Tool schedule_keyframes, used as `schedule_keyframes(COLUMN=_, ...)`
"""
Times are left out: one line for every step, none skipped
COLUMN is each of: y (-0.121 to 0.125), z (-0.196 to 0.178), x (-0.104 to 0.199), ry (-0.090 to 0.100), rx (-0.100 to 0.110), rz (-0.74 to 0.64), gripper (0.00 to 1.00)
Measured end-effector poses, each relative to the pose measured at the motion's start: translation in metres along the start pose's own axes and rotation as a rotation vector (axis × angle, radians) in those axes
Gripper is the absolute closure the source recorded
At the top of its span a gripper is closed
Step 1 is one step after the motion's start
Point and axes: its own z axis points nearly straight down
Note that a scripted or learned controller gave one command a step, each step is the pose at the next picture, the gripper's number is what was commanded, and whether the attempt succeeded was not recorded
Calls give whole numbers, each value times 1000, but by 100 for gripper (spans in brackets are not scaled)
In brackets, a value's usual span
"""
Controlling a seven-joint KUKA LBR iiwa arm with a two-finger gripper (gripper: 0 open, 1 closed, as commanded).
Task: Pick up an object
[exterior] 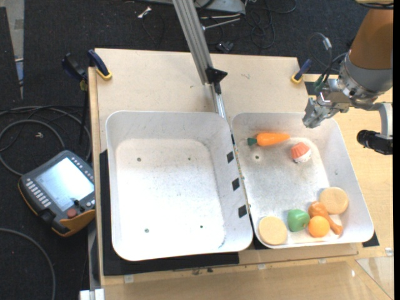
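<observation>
My gripper point(313, 119) hangs over the far right corner of the right bin point(350, 167), above and to the right of the toys. A toy carrot point(270, 139) lies near the bin's far wall. Just right of it sits a red and white strawberry-like toy point(301, 152). Along the near edge rest a tan round biscuit point(272, 229), a green pepper toy point(297, 219), an orange ball point(319, 226), a small orange piece point(318, 209) and another tan round toy point(333, 200). Nothing shows between the fingers.
The left bin point(125, 130) lies beside the right one. A metal pole point(195, 33) slants across the bench's far side. Yellow clamps point(100, 67) point(300, 74) sit at the far corners. A teach pendant point(57, 192) lies on the floor at left.
</observation>
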Motion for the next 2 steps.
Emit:
schedule_keyframes(y=-19, z=-5, x=57, ry=1, rx=1, rz=-1, gripper=100)
schedule_keyframes(y=-35, z=10, x=106, ry=1, rx=3, rz=0, gripper=100)
